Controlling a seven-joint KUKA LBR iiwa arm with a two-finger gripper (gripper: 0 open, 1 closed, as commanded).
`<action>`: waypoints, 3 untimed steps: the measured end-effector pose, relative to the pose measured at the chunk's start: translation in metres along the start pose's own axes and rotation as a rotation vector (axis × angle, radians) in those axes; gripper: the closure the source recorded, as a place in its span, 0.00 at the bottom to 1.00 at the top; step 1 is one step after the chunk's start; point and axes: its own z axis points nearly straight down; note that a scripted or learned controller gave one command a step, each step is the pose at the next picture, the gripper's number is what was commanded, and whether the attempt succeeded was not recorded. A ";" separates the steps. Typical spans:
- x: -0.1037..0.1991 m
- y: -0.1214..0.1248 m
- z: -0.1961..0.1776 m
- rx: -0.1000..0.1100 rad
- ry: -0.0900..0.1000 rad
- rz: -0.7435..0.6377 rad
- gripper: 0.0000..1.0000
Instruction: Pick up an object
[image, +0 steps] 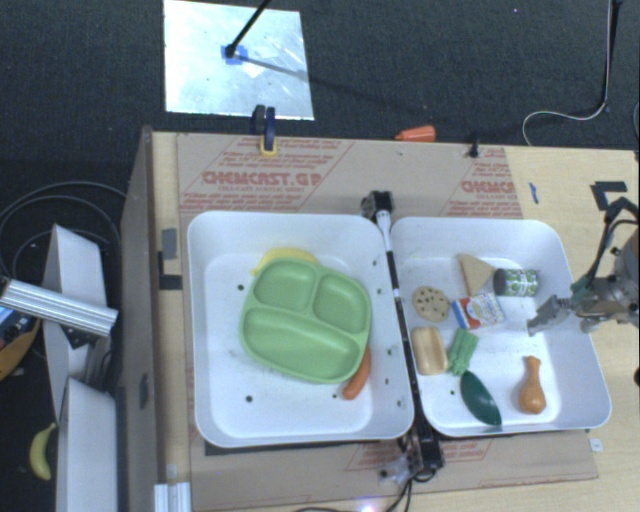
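The right bin (560, 240) holds several toy foods. There is a round cookie (430, 301), a tan cheese wedge (476, 271), a small can (516, 282) and a red, white and blue carton (478, 311). A bread piece (428, 349), a light green item (462, 350), a dark green pod (480, 398) and an orange drumstick (531, 386) lie nearer the front. My gripper (549, 317) hangs over the right side of this bin, right of the carton and above the drumstick. Nothing visibly sits in it.
In the left bin (215, 400) a green divided plate (305, 320) rests over a yellow item (285, 256), with an orange sausage (357, 378) at its lower right edge. A black divider (395, 300) runs between the bins. Cardboard (330, 170) lies behind them.
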 end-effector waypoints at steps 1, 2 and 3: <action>0.071 -0.010 0.080 0.009 0.006 -0.007 0.00; 0.021 0.015 0.123 0.002 -0.001 0.003 0.00; 0.040 0.074 0.107 -0.005 0.000 -0.006 0.00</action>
